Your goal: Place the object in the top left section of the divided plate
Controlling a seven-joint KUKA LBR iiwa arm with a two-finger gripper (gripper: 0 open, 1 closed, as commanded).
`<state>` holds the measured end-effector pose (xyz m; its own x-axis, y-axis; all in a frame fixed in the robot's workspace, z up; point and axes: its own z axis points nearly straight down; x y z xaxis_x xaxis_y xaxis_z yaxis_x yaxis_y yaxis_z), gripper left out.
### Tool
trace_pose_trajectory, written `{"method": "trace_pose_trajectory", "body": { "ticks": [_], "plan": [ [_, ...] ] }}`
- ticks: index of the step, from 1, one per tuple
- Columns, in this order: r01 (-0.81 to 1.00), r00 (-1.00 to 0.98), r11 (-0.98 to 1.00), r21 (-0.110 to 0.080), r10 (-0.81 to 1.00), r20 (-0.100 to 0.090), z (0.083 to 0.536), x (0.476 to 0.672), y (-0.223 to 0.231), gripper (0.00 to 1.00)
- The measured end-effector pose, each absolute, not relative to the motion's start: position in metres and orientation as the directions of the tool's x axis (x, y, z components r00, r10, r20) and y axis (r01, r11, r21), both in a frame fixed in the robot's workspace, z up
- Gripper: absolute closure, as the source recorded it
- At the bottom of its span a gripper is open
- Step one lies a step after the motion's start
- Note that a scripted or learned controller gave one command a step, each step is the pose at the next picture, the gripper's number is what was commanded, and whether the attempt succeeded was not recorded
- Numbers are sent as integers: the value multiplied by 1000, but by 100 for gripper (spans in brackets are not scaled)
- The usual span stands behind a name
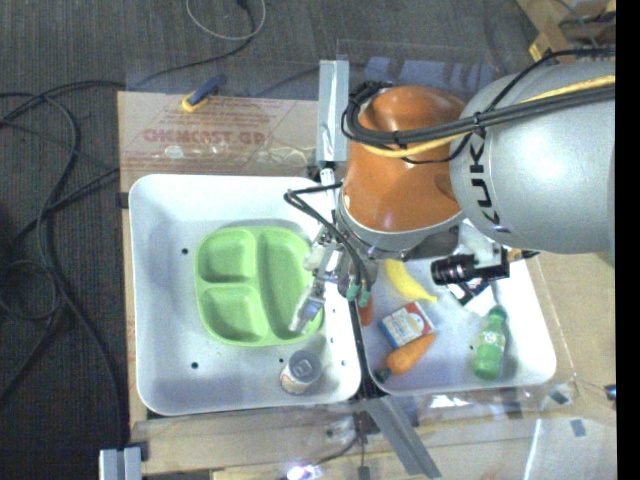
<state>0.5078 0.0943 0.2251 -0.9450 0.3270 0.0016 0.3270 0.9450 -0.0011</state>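
Observation:
The green divided plate (250, 286) lies in the left bin, with two smaller sections on its left and one long section on its right. All its sections look bare. My gripper (312, 288) hangs over the plate's right rim, under the orange wrist band. It is open, the fingers (303, 314) stand apart, and I see nothing between them. A yellow banana (412, 281), a small box (405, 323), an orange carrot (410, 353) and a green bottle (488, 343) lie in the right bin.
A metal can (300, 370) stands in the left bin (165, 268) just below the plate. The wall between the bins (355, 353) runs under my wrist. The big grey arm covers the upper part of the right bin (535, 353).

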Motion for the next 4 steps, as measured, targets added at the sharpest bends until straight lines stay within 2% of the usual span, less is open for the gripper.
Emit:
{"method": "trace_pose_trajectory", "body": {
  "ticks": [1,2,3,4],
  "plan": [
    [327,-945,945,0,327,3,233,509,96,100],
    [358,-934,934,0,358,3,201,519,155,100],
    [687,-727,727,-4,687,1,198,489,123,100],
    [669,-743,743,-2,669,1,197,516,146,100]
  ]
}}
